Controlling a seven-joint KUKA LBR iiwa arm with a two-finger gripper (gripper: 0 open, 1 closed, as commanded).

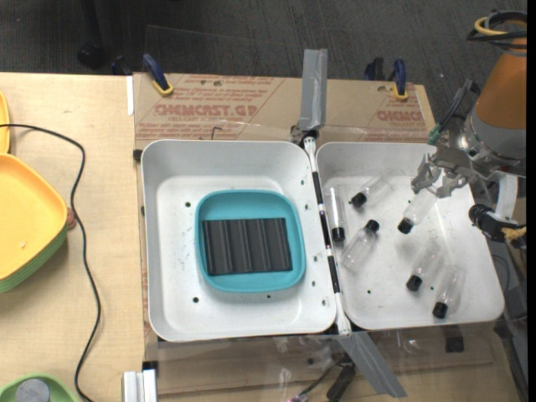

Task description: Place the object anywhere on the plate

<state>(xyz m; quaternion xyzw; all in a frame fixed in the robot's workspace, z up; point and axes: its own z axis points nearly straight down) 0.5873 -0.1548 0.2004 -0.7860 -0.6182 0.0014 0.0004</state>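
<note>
While over the right bin point(477, 308), tool point(437, 182) grips vial point(416, 210).

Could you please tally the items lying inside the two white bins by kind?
Clear vials with black caps: 6, e.g., all in the right bin
Teal plate: 1, in the left bin
Total: 7

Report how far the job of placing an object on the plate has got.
Done: nothing; the teal square plate with the dark ribbed centre carries no object. In hand: the gripper hovers over a clear black-capped vial in the right bin. Left: grasp, carry, place.
</note>
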